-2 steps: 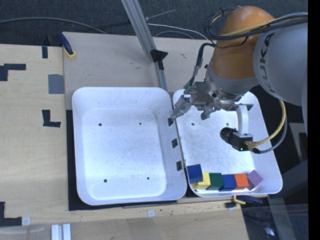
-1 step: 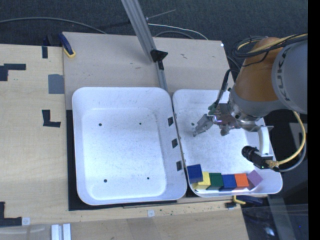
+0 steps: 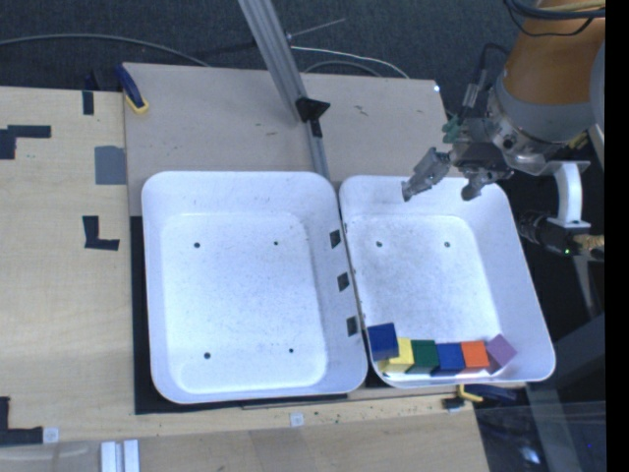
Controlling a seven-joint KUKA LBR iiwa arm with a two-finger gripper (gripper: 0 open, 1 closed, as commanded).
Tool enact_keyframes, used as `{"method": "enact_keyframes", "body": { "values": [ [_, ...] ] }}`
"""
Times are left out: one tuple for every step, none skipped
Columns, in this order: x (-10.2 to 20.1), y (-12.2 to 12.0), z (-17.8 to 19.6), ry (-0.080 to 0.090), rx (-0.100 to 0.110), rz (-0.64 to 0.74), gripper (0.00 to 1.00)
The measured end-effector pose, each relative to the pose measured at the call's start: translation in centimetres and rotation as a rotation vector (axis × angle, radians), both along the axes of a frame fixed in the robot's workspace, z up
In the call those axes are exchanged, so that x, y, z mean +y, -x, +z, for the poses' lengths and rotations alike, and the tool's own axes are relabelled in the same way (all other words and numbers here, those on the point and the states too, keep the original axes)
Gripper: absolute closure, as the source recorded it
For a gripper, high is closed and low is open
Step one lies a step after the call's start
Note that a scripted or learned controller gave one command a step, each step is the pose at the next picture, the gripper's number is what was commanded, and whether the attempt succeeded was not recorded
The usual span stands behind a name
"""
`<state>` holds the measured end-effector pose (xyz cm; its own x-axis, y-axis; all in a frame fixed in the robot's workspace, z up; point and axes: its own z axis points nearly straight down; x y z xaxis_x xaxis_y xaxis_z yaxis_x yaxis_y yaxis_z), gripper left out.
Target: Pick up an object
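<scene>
Camera view, from above at a slant. Gripper (image 3: 442, 187) over the far rim of the right bin (image 3: 521, 273), fingers (image 3: 415, 188) spread, nothing between them. Grey arm (image 3: 536, 116) with orange band entering from the right, upper part cut off by the frame edge.

Blocks packed in a row against the near wall of the right bin — well apart from the fingers, at the opposite end of the bin. Blue block (image 3: 381, 339) at the left end, sitting slightly higher than the rest; yellow block (image 3: 401, 357) just beside and partly under it, only part showing. Then green block (image 3: 424, 354), second blue block (image 3: 450, 357), orange block (image 3: 475, 354), purple block (image 3: 500, 348) at the right end, tilted against the corner. All touching or nearly so; near edges hidden by the bin's rim.

Left bin (image 3: 162, 264) beside the right one, rims touching along the middle.

Metal pole (image 3: 275, 42) slanting down from the top edge to the bins' junction, black clamp (image 3: 313, 109) partway along. Small yellow-and-blue item (image 3: 470, 394) just below the right bin — possibly a clip, too small to tell.
</scene>
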<state>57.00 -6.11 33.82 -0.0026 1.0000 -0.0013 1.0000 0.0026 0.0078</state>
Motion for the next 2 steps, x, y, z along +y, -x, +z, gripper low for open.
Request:
{"method": "enact_keyframes", "body": {
  "values": [
    [0.9, -4.8, -0.1, 0.000, 0.007, 0.000, 0.00],
    [3.8, -8.5, -0.7, 0.000, 0.007, 0.001, 0.00]
  ]
}}
